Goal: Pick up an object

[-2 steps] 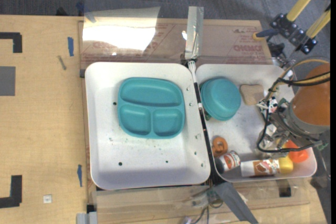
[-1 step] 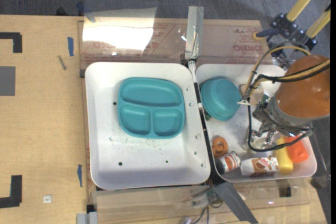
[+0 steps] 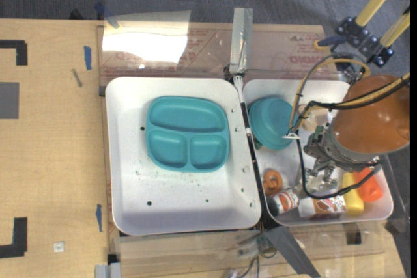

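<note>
in the camera view the arm (image 3: 371, 117) reaches down into the right bin (image 3: 384, 205), and its orange band hides much of what is under it. the gripper (image 3: 318, 174) hangs low in that bin, a dark tangle of metal and wires, and the view is too busy there to tell how it is set or whether it has anything. the things to pick up are all in the right bin. a bottle (image 3: 305, 204) lies on its side by the near wall, just under the gripper. a small orange thing (image 3: 272, 178) sits beside it, near the wall between the bins. a teal bowl (image 3: 272, 122) leans in the far left corner. a yellow piece (image 3: 354, 198) and an orange piece (image 3: 370, 187) lie close together on the right. the bottle looks like the best pick, since it is nearest. it is round and smooth, so it could roll or slip. the robot would do well to come straight down over its middle and squeeze across the thin way, not along its length. it should lift slowly, since the other things crowd close and may get bumped. the bowl looks like smooth hard plastic with a thin rim. the left bin (image 3: 124, 159) is white, shallow and shiny, with soft round corners. in it lies a teal tray (image 3: 187, 133), flat, with three dips. the bench (image 3: 45, 159) looks like pale wood.
</note>
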Robot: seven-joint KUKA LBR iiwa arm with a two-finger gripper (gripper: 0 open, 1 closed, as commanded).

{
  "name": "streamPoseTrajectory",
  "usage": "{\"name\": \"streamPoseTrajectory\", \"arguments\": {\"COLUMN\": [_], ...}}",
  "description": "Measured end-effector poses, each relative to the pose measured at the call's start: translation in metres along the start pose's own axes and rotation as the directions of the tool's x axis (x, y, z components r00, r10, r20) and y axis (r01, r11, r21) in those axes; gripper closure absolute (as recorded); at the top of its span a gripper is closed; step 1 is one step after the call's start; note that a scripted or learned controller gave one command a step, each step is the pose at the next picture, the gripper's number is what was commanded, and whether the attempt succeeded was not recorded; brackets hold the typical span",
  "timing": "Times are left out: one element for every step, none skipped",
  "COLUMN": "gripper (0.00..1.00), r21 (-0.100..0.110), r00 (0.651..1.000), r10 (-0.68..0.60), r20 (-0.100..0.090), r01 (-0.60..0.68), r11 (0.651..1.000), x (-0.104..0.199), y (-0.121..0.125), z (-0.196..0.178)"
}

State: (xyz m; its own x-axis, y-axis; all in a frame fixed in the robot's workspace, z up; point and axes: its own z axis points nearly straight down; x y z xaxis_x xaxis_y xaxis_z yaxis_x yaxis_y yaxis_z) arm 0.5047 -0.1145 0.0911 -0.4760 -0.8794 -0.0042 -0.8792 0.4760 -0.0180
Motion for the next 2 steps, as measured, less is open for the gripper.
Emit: {"name": "streamPoseTrajectory", "arguments": {"gripper": [1.0, 1.0], "r21": [-0.003, 0.001], "r00": [0.95, 0.923], "r10": [-0.313, -0.386], "r20": [0.0, 0.002], "r01": [0.313, 0.386], "r11": [0.95, 0.923], "x": [-0.0131, -0.0143], "y": [0.0017, 0.0043], "z": [0.0004, 0.0]}}
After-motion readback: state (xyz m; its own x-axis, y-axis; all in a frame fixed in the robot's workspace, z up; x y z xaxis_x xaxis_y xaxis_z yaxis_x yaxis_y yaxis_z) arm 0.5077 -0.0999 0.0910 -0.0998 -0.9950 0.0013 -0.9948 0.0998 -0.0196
